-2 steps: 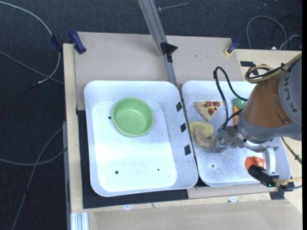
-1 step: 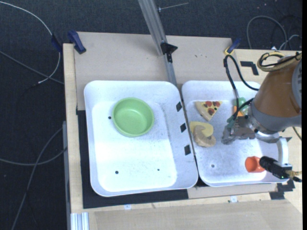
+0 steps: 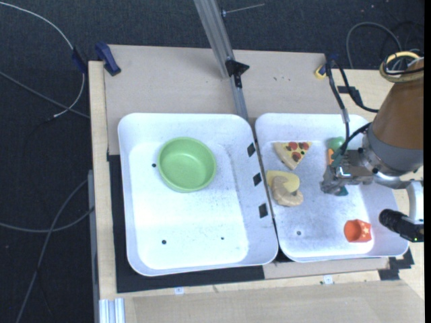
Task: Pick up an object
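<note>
The worktop point(image 3: 168, 79) is carrying the right bin point(image 3: 316, 244). The gripper point(image 3: 335, 184) is hovering low inside it; its opening I cannot tell. The nearest object, the orange-green toy point(image 3: 334, 147), is lying just beyond it, toward the far rim.

Both shallow plastic bins are white: the left white bin point(image 3: 141, 247) and the right white bin point(image 3: 316, 247), each peppered with tiny dark specks. The round plastic bowl point(image 3: 187, 164) is a flat light green. The toy pizza slice point(image 3: 292, 153) is tan with red and dark dots on top. The curved toy pastry piece point(image 3: 285, 188) is pale yellow over beige. The small blocky toy point(image 3: 357, 231) is orange-red, and the small rounded toy point(image 3: 335, 143) is green. The bench top point(image 3: 168, 79) is plain beige wood.
</note>
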You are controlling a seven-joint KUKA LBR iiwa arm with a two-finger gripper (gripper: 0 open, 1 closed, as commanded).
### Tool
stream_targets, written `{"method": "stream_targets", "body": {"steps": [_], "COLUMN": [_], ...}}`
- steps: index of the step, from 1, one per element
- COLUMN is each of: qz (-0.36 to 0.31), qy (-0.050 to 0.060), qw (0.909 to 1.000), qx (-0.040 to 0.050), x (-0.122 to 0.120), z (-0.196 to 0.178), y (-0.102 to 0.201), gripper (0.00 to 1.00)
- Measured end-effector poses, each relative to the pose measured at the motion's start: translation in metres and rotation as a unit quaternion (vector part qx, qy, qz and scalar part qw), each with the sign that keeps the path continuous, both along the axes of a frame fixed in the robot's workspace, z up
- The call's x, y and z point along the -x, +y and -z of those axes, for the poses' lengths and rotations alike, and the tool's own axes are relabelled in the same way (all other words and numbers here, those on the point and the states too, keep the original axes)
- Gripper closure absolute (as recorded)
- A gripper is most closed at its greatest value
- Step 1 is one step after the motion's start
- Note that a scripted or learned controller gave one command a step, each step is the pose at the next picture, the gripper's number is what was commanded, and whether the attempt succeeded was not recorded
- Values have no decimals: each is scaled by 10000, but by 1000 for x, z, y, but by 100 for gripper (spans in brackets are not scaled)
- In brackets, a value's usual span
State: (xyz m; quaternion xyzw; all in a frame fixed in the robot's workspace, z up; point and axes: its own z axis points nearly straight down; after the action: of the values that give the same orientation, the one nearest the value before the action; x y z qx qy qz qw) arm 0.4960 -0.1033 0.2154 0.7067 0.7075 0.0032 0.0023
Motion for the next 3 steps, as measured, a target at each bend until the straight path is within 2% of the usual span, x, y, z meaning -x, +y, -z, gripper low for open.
{"method": "stream_targets", "body": {"steps": [1, 2, 3], "qz": [1, -20, -24], "qy": [-4, 28, 31], "qw": [10000, 10000, 10000], "qx": [4, 2, -7], "x": [-3, -25, -40], "z": [-47, -35, -39], "y": [-5, 45, 90], "gripper": [100, 100, 100]}}
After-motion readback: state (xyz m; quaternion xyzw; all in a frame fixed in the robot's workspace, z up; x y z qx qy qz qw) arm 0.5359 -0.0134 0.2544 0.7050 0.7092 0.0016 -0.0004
